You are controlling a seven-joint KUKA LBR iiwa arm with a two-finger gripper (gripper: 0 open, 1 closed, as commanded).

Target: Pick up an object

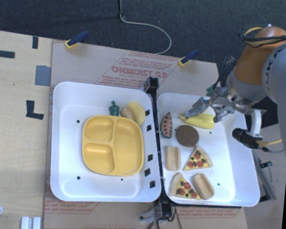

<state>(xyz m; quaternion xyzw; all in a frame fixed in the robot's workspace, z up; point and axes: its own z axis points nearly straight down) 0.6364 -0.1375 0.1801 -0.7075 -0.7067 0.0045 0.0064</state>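
The left bin [63, 128] carries a yellow divided plate [113, 145], lying flat near its middle, with a small dark green piece [113, 108] and a pale yellowish food item [134, 111] just beside the plate's far edge; nothing here is being handled. Across the divider, the right bin [237, 182] bears the rest of the toy food: a watermelon slice [167, 124] close to the divider, a round brown cookie [187, 136], a bread roll [172, 157], a pizza slice [198, 159], a second pizza slice [183, 187] and a hot dog bun [203, 186], all resting on the bin floor. At the far side of this bin lies a yellow banana [199, 122], and the gripper [200, 108] sits directly above it, its grey fingers angled down toward the fruit's left end. Whether the pincer is released or clenched cannot be told at this size, and the banana seems to lie on the bin floor rather than between the fingers. Judging from this, the approach is done: the arm has picked a target, most likely the banana, and is down at it. What is left is the grip itself and the lift clear of the bin, so the task looks roughly midway at best.
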